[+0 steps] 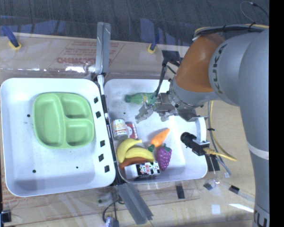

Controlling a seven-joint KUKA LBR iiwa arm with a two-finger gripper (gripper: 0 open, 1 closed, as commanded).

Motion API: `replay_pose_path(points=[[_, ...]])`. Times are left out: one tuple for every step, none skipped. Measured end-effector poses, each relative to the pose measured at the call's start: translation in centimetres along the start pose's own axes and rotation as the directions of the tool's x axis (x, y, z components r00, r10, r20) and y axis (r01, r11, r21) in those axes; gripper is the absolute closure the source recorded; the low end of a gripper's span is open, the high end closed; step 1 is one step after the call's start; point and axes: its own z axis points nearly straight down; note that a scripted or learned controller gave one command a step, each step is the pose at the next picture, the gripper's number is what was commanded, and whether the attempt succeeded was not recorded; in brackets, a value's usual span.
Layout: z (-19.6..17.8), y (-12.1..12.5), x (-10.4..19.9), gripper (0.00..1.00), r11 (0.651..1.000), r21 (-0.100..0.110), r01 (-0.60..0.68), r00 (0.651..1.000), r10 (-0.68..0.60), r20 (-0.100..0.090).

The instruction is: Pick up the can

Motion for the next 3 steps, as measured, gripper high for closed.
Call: replay_pose_path(points=[[10.0,3.7,-4.7,0.0,0.996,-0.003,-0.084,0.996,0.084,0.001],[9.9,7.0,-8.9,0.0,0.999,-0.004,-0.045,0.999,0.045,0.001],[10.5,9.5,-6.7,0.0,0.977,0.032,-0.211,0.978,0.21,0.005]])
